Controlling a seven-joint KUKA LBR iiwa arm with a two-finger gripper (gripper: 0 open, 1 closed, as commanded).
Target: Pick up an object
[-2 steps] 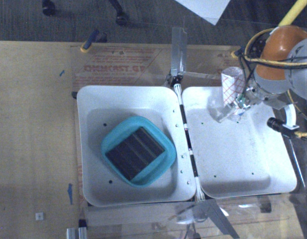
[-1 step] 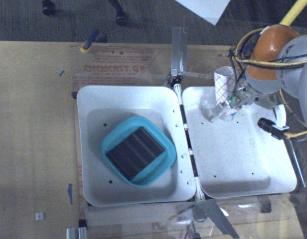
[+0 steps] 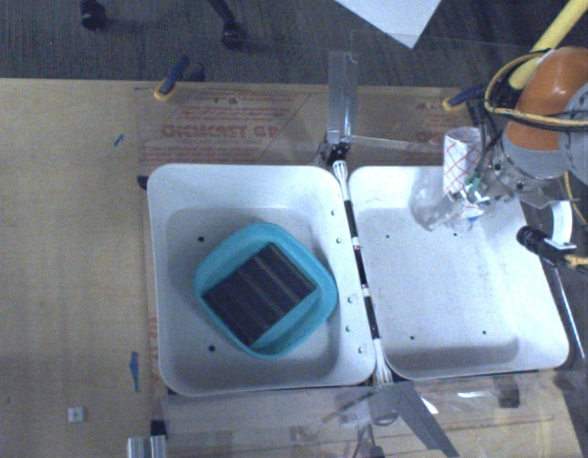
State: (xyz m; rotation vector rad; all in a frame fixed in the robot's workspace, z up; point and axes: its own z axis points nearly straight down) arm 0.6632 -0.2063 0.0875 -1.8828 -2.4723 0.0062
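Arm (image 3: 554, 113) reaches in over the far right corner of the right bin (image 3: 523, 351), gripper (image 3: 475, 191) hanging just above the floor there. Gripper state: cannot tell, the wrist body and glare mask the tip. A clear, glassy item (image 3: 432, 210) sits at the tip, on its left side, near the bin's far edge; a white piece with a red lattice print (image 3: 460, 160) stands directly behind it. Cannot tell whether either is gripped, merely touched, or part of the tool. Judgement: the program is trying a pick at that corner, since the gripper is low and right beside the clear item. The other candidate, a teal dish (image 3: 308, 260), lies well apart in the middle of the left bin (image 3: 170, 184), turned diagonal to its edges. It is rounded-square and shallow, with a dark ribbed panel (image 3: 258, 294) inside. It looks rigid, and the rim is its likeliest hold.
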